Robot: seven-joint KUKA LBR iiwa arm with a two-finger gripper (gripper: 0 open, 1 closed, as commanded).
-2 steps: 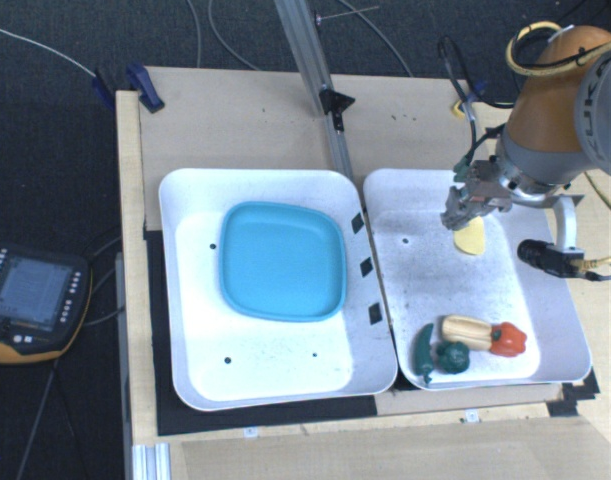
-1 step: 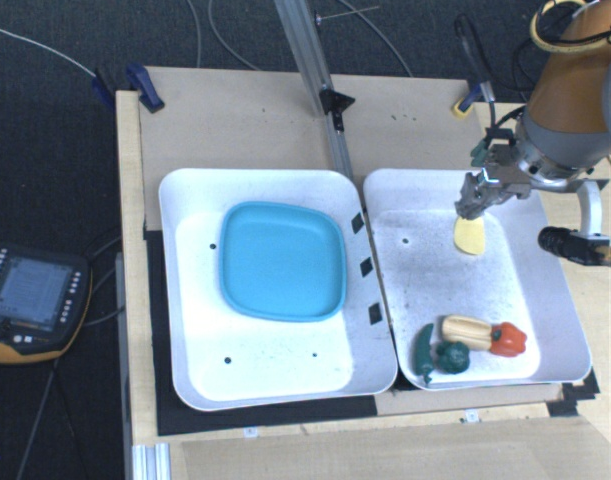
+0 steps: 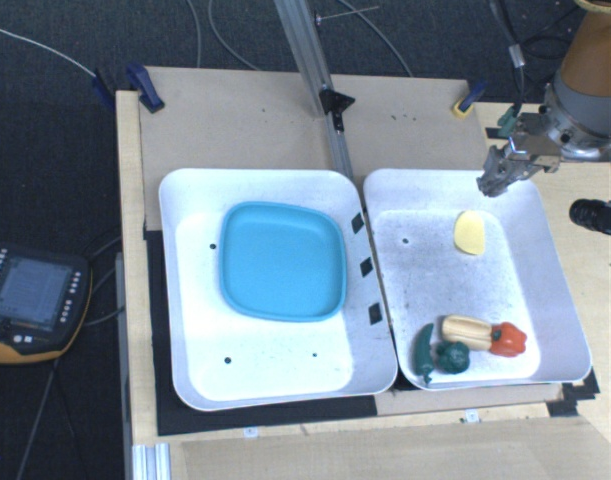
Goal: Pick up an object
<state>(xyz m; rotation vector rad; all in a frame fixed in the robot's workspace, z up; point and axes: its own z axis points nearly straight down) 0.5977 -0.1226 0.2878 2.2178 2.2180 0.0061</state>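
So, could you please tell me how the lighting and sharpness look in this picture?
Camera view: even, soft light with faint shadows; the blue plate and yellow piece look reasonably sharp; the claw at the right bin's top rim is slightly blurred; the bin's floor looks grey and speckled, with no strong glare.

A dark carpeted floor (image 3: 55, 118) is surrounding the light wooden bench (image 3: 245, 118), and thin grey cables (image 3: 200, 13) are lying in loops across it. A grey metal pole (image 3: 303, 33) is rising at a slant from the back of the bench. A blue clamp (image 3: 145, 88) is gripping the far left corner, a yellow-blue clamp (image 3: 470, 98) the far right. A handheld control pendant (image 3: 30, 298) is resting on the floor at left
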